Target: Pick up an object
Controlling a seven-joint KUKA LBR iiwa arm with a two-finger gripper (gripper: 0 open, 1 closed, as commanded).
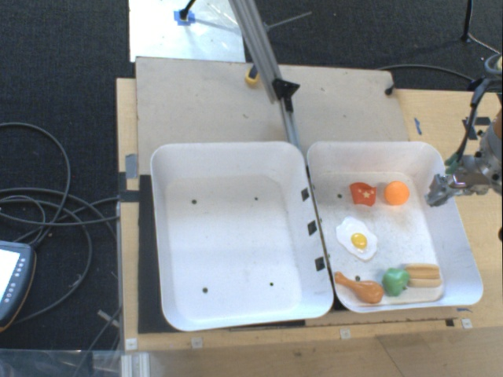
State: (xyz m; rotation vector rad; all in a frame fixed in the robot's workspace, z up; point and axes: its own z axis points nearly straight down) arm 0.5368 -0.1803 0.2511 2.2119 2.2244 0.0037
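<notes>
The right bin holds several toy foods: a red piece, an orange ball, a fried egg, a drumstick, a green piece and a hot dog bun. My gripper hangs at the bin's right rim, to the right of the orange ball and apart from it. Nothing shows between its fingers.
The left bin sits beside the right one, with black clips along the shared wall. A slanted metal pole rises from behind the bins. Cables and a pendant lie on the floor at the left.
</notes>
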